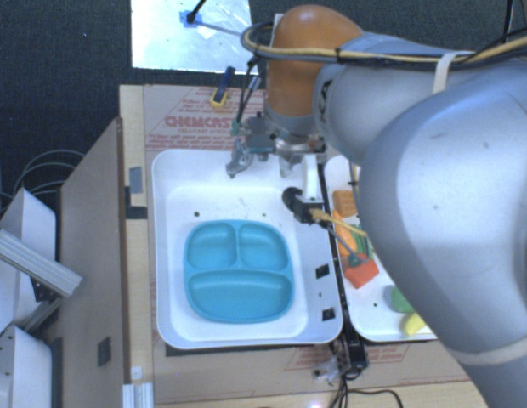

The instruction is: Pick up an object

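My gripper [260,167] hangs over the far end of the left white bin [174,228], beyond the blue divided plate [239,270]. Its two fingers [235,164] stand apart and open, with nothing between them. In the right bin [374,330], partly hidden under my arm, lie an orange block [344,202], a red-orange piece [361,272] with a green thing [357,245] on it, a green object [398,298] and a yellow one [414,323].
The blue plate takes up most of the left bin's floor. A dark divider rail [331,253] runs between the bins. My big grey arm covers much of the right bin. A brown cardboard sheet [191,121] lies behind the bins.
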Motion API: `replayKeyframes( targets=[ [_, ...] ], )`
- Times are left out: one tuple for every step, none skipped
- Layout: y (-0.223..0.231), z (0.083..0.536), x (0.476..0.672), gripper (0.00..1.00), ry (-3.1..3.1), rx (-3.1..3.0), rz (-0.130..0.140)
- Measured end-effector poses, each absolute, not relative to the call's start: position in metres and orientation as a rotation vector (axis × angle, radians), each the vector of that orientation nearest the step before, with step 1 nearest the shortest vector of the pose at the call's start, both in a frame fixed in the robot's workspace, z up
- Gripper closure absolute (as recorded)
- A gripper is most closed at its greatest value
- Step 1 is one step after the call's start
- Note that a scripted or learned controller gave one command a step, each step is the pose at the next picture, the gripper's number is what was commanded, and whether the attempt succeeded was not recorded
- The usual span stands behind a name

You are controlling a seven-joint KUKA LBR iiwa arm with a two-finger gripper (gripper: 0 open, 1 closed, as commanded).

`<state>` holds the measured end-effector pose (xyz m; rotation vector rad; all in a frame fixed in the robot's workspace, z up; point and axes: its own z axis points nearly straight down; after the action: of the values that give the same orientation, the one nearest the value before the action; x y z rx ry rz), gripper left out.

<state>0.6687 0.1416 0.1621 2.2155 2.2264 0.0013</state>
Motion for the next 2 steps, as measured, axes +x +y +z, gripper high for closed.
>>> replayKeyframes(
  targets=[
    [0.238, 0.129, 0.589, 0.00, 2.237, 2.213, -0.003],
    [0.235, 0.296, 0.569, 0.00, 2.226, 2.213, 0.016]
  ],
)
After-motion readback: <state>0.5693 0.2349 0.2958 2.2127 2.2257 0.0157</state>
